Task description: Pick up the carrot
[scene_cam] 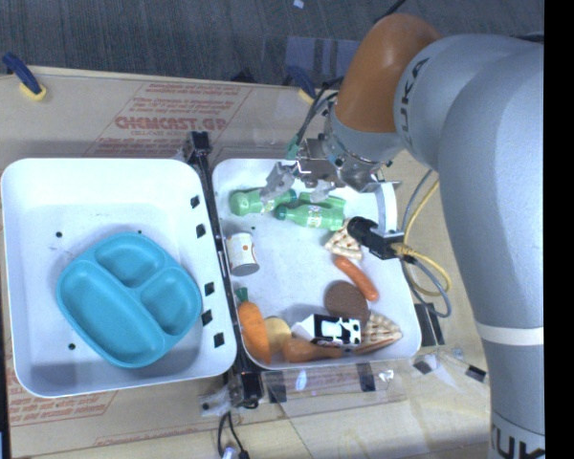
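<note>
The left bin [38, 256] holds a blue tray [124, 299] with three wells. In the right bin [297, 266], the carrot [253, 331] lies against the wall at about 7 o'clock, just beside a pale round item [277, 333] and near a black-and-white block [337, 330]. A small can [240, 253] sits at 9 o'clock, two green bottles [287, 207] at 12 o'clock, and a sausage [355, 277] toward 3 o'clock. The gripper [301, 175] hangs over the bottles, well apart from the carrot; whether its jaws are open or closed, I cannot tell. The carrot looks like a light, stiff, smooth toy that could slip or roll. A grip across its thick middle, jaws set crosswise to its length, seems best, though the wall crowds one side.
</note>
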`<control>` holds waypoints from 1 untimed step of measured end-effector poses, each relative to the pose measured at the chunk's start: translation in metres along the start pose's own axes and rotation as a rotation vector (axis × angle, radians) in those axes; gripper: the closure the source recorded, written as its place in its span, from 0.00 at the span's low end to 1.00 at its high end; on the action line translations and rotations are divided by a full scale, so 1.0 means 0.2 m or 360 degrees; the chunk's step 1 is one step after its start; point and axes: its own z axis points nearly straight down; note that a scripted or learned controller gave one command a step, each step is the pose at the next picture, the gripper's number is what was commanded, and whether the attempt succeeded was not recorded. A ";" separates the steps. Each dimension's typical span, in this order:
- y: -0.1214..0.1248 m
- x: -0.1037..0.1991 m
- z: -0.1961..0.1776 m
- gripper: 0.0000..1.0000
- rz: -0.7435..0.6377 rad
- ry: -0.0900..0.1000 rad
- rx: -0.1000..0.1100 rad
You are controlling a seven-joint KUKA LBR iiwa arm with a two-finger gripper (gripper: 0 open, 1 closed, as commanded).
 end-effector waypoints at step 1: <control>0.18 -0.10 -0.08 0.00 -0.0149 -0.0004 -0.0009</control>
